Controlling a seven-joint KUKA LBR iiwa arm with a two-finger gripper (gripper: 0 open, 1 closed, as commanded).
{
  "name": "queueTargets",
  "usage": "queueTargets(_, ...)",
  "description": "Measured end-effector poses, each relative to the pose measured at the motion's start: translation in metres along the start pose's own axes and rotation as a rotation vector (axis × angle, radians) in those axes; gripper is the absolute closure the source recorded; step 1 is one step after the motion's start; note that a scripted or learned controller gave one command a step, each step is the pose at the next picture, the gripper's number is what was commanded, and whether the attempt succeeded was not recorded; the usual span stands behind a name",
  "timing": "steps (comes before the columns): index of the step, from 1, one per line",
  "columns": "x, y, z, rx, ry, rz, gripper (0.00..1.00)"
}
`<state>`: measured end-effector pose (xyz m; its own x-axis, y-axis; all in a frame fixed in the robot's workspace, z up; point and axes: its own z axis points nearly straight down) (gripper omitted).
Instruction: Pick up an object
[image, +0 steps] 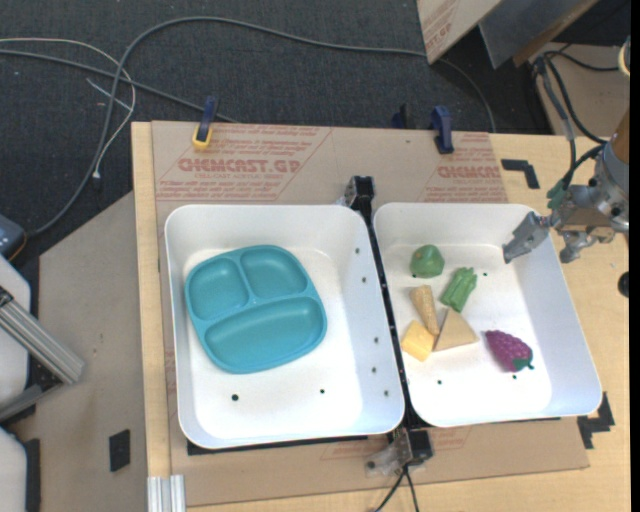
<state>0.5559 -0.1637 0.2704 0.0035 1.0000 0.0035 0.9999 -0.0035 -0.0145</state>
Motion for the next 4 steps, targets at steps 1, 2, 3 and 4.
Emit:
queueTargets(1,0.001,0.002,-0.007,-0.013,-0.003,-0.004,0.0)
queueTargets(2,-0.002,0.005,0.054,-0.009,-0.001,-0.003,0.0)
queueTargets(3,-0.011,0.005,0.102,-0.01,-0.002,-0.003,0.0)
queueTargets(4,-0.006,0.013,0.148,-0.011,-0.001,-0.005,0.0)
